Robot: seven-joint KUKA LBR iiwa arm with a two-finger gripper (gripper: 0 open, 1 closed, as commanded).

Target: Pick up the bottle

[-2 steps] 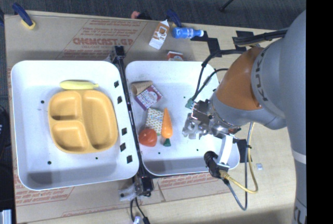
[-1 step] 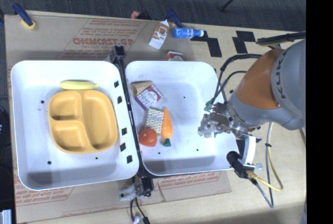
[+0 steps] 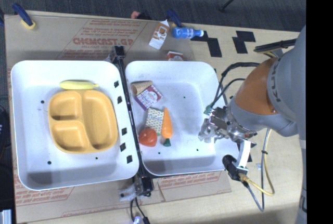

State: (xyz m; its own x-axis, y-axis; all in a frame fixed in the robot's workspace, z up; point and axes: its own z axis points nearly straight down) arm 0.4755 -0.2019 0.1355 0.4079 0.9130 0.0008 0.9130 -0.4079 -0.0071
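On the bench behind the right bin (image 3: 171,69), outside both bins, we are seeing the bottle (image 3: 186,33) lying on its side on the cardboard (image 3: 104,36), blue with a paler cap end pointing right. Just left of it a small torn packet (image 3: 159,35) is resting, and a blue clip (image 3: 172,16) is sitting just above the two. Another scrap of packaging (image 3: 175,55) is lying between the bottle and the bin's far rim.

We are finding the gripper (image 3: 208,132) well apart from the bottle, low over the right side of the right bin, near its right wall. We are unable to tell how it is set, since it is blurred against the white floor. The grey arm (image 3: 289,88) with its orange band (image 3: 257,88) is reaching in from the right, and black cables (image 3: 229,80) are looping over the bin's right rim.

Along the left side of this bin we are seeing a wrapped cone-shaped snack (image 3: 145,93), a checked packet (image 3: 154,118), an orange carrot (image 3: 166,123) and a red tomato-like piece (image 3: 148,137), the last three clustered and touching.

Over in the left bin (image 3: 26,129), a yellow divided plate (image 3: 82,120) is sitting in the middle, with a banana (image 3: 78,84) just beyond its far edge.
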